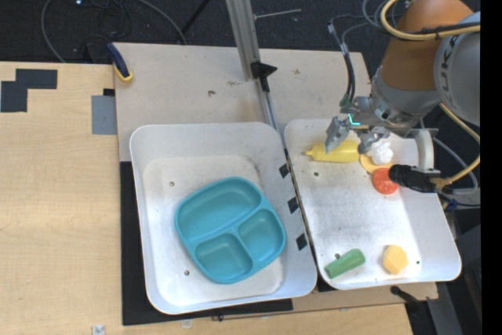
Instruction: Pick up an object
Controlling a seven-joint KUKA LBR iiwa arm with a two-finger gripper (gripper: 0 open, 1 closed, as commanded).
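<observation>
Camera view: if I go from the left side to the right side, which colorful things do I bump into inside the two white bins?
Blue divided plate → yellow banana-like toy → green piece → orange-red piece → yellow block.

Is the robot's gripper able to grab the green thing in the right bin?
Probably yes. The green thing lies alone near the right bin's front edge, with bare floor around it and nothing on top. The gripper is over the same bin's far end, by the yellow piece, so the way looks free.
</observation>
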